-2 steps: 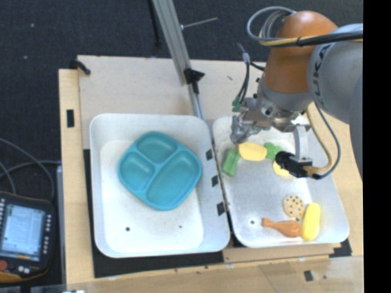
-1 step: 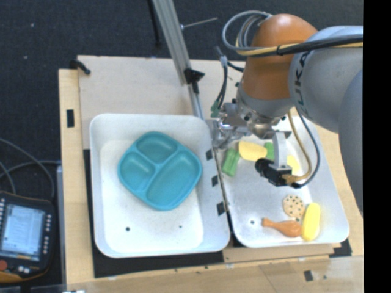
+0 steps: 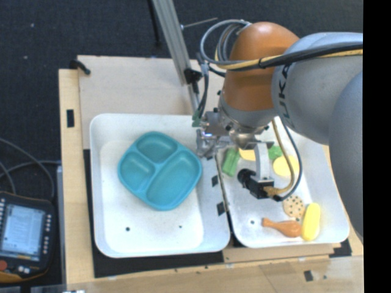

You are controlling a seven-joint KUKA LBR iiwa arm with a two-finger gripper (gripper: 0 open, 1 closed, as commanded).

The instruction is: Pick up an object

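End effector (image 3: 215, 140) between bins; one blue plate (image 3: 160, 170) left

dark speckled carpet floor (image 3: 73, 17) around a pale wooden bench (image 3: 122, 84), seen from above. at 12 o'clock, a slanted aluminium rail (image 3: 171, 29) rising from the bench. at 8 o'clock, a handheld control pendant (image 3: 23, 234) with a lit screen, 2 thin cables (image 3: 24, 157) trailing above it. even, flat lighting.

A turquoise plate (image 3: 160, 170) in a white bin (image 3: 110, 224); at three o'clock, a green block (image 3: 230, 162), yellow lemon (image 3: 311, 221), speckled cookie (image 3: 294, 207).
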